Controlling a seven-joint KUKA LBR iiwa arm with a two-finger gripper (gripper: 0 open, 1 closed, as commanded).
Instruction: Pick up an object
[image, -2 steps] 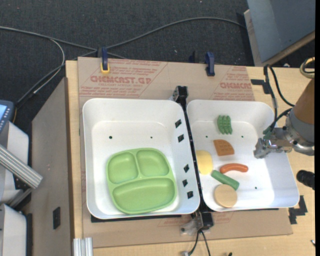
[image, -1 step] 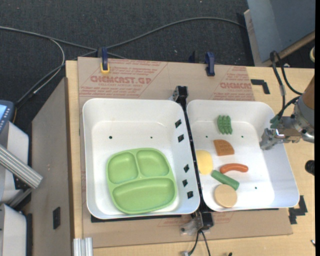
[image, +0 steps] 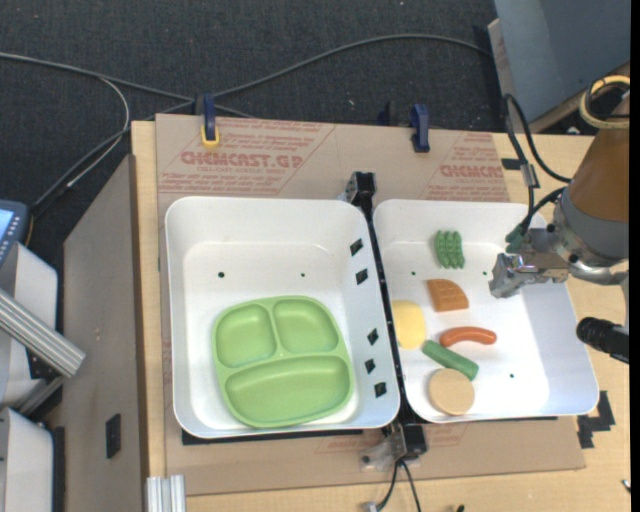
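As the arm is reaching in from the right, these things are showing:

Arm: the grey arm with its orange band (image: 612, 175) is hanging over the right edge of the right bin (image: 530, 385).

Gripper: the gripper (image: 503, 277) is sitting over the upper right part of the right bin, and it is pointing toward the left.

Jaws: I cannot tell if they are released or clenched, and nothing is showing between them.

Green pea pod: the green pea pod (image: 449, 249) is lying in the upper middle of the right bin, near the gripper on its left side, but apart from it.

Orange piece: the orange piece (image: 447, 295) is lying just below the pea pod.

Yellow object: the yellow object (image: 408, 324) is resting near the left wall of the right bin.

Sausage: the red sausage (image: 468, 337) is lying to the right of the yellow object.

Green stick: the dark green stick (image: 449, 358) is lying at a slant just under the sausage.

Tan disc: the tan disc (image: 452, 392) is lying at the bottom, and it is touching the lower end of the green stick.

Left bin: the left bin (image: 200, 240) is holding a green divided plate (image: 284, 359) in its lower half.

Clamps: a yellow clamp (image: 209, 122) and a blue clamp (image: 420, 127) are gripping the cardboard sheet (image: 330, 160) behind the bins.
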